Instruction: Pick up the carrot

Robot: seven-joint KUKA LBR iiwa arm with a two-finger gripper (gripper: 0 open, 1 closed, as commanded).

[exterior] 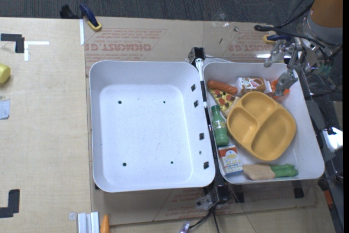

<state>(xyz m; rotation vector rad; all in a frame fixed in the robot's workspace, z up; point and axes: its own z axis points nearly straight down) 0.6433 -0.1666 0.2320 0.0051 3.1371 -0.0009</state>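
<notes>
The carrot (222, 86), orange and tapered, lies at the back left of the right bin (311, 139), just behind a pizza slice (223, 99). My gripper (284, 80) hangs over the back right corner of that bin, roughly a hand's width to the right of the carrot. A small red-orange thing (281, 88) shows just below the gripper's tip, at the far rim of the yellow plate; I cannot make out what it is.
In the right bin a yellow divided plate (262, 127) takes up the middle. Around it lie a green bottle (220, 126), a red-and-white packet (254, 84), a small carton (231, 160) and a tan and green piece (271, 172). The left bin (98, 117) adjoins it.
</notes>
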